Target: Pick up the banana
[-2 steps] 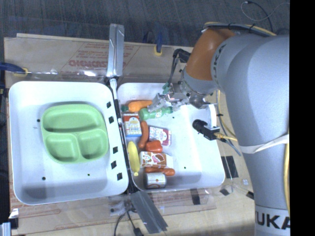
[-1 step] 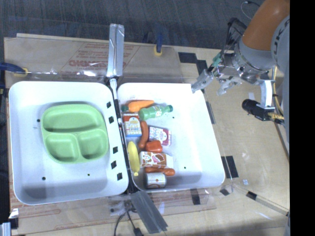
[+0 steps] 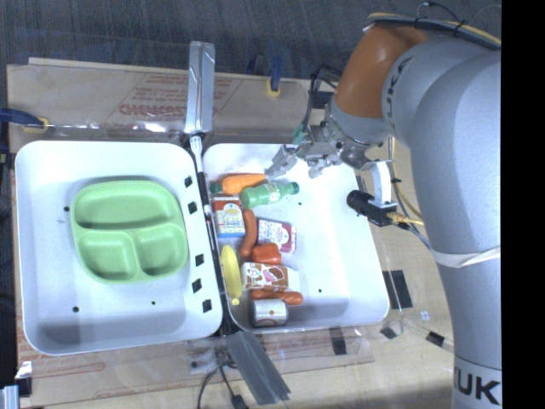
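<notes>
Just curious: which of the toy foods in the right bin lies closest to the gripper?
The green bottle, lying on its side just below the gripper; the banana lies further down, by the bin's left wall.

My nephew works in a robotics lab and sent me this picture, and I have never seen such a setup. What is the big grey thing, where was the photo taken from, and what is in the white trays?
The big grey thing is a robot arm with an orange band, reaching in from the right. Its gripper, the grasping part, hangs above the right bin. One camera fixed above the bench looks down at a slant. The left bin holds a green divided plate. The right bin holds toy food: a yellow banana by its left wall, a green bottle, a carrot, small cartons and a can. I see nothing between the gripper's fingers.
</notes>
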Available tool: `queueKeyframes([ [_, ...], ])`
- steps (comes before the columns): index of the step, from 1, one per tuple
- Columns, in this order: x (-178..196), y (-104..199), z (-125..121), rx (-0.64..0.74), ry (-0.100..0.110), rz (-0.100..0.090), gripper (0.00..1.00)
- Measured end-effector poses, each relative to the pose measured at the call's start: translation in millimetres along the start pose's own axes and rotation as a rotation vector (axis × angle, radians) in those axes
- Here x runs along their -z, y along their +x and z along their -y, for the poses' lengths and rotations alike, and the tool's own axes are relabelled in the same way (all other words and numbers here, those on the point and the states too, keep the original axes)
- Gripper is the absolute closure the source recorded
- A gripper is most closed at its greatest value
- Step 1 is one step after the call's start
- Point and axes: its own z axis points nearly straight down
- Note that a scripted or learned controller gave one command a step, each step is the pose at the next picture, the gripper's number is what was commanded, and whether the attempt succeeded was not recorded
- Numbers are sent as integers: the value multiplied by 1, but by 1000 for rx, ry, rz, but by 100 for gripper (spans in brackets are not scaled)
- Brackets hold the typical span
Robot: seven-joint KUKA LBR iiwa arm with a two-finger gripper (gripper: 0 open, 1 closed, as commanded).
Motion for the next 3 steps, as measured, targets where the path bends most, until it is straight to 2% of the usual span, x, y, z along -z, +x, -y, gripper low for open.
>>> queueKeyframes([
  [1,1,0,0,0,-1,0,0],
  [2,17,108,-16,132,-3,1,0],
  [3,38,181,76,60,0,1,0],
])
